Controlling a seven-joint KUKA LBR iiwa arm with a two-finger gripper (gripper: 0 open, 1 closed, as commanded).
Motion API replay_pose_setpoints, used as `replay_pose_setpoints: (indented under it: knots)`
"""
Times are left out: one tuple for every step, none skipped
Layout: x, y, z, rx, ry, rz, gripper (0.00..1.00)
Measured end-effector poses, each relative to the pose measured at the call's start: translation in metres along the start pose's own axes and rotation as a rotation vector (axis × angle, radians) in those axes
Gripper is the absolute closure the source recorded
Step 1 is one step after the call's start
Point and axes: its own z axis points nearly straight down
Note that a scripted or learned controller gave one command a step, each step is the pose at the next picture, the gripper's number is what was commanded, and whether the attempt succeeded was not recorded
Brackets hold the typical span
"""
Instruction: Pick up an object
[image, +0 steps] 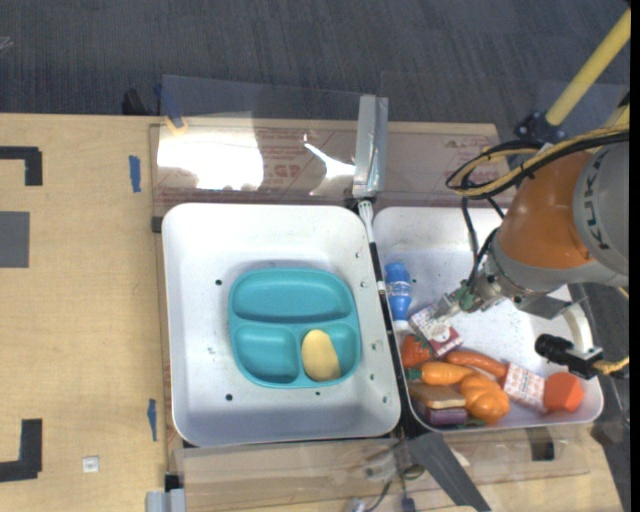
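Reaching in from the right, the gripper (462, 300) hangs low over the right bin (440, 245), its tip just above and beside a small white packet with red print (433, 324). Whether the tool has closed on that packet cannot be told from this slant, and nothing can safely be called held. The packet lies nearest the tip, so it is the likeliest target, sitting at the top of a heap where a descent meets it first.

Below it the clutter crowds the bin's near side: an orange carrot (447, 374), another orange piece (487, 402), a red-and-white packet (522, 382) and an orange-red block (562, 392). A blue-capped bottle (399, 290) lies along the bin's left wall, apart from the pile. Such packing probably reflects things dropped in loosely, which leaves few clean sides to pinch.

Further out, the left bin (190, 330) carries a teal tray with 3 compartments (290, 295); a yellow lemon (320, 355) rests in its lower right compartment, well apart from the arm.
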Motion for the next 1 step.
replay_pose_setpoints:
  knots:
    - [0.0577, 0.0443, -0.0778, 0.029, 0.007, 0.294, 1.0]
